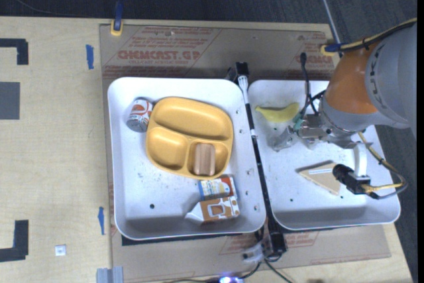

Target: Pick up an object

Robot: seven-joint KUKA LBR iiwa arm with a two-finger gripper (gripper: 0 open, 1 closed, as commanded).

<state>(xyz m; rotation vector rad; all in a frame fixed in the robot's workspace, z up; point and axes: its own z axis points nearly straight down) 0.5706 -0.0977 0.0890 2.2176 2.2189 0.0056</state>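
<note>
Where the hand [283, 140] hovers, right bin [331, 215] floor lies open.

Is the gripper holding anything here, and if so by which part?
Cannot be told. The gripper sits low in the right bin, just below the yellow object; nothing visibly lifted.

A light wooden bench [53, 162] is carrying a brown cardboard sheet [199, 50] printed with red lettering. Two shallow white bins are sitting side by side on that sheet, the left bin [122, 175] touching the right bin [377, 209] along their inner rims.
</note>
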